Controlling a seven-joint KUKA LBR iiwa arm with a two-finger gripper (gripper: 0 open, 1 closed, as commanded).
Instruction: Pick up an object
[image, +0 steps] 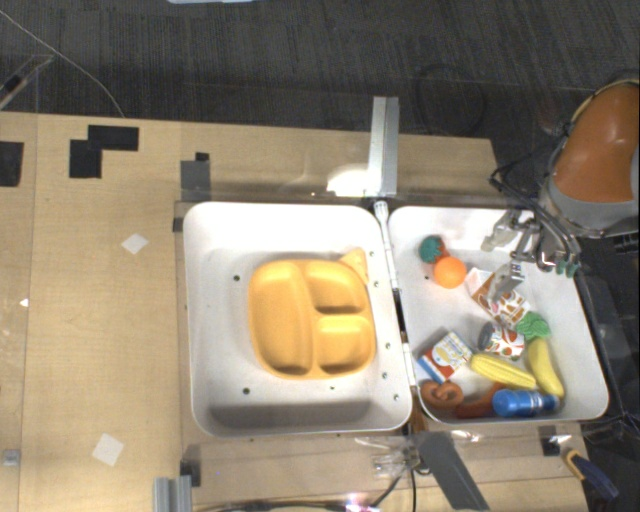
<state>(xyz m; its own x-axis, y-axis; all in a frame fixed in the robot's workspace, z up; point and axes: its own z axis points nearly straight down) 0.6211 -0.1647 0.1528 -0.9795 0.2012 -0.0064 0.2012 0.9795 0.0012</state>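
I am looking down at two white bins side by side on my wooden bench. The left bin (215, 300) has a yellow tray (308, 318) in it, with a few dips for food. The right bin (597, 375) is where the small things are. At its top sits a little teal ball (431, 248), and an orange ball (450, 272) is touching it just below. Near the middle lies a red and white packet (499, 300), and a bit of green (533, 325) is just beside it. Lower down there are two yellow bananas, one lying flat (502, 371) and one more upright (545, 368). A small box with red and blue on it (447, 354) is to their left. At the bottom edge I see a blue bottle (520, 403) and a brown thing (446, 394) (I cannot say what it is). My arm (598, 160) comes in from the right, with its big orange band up by the top corner. The gripper (508, 278) hangs over the upper right part of the right bin, with its tip close above the red and white packet. I cannot tell how it is set, because it is small and blurry from here. Nothing looks lifted; all the toys are lying in the bin.
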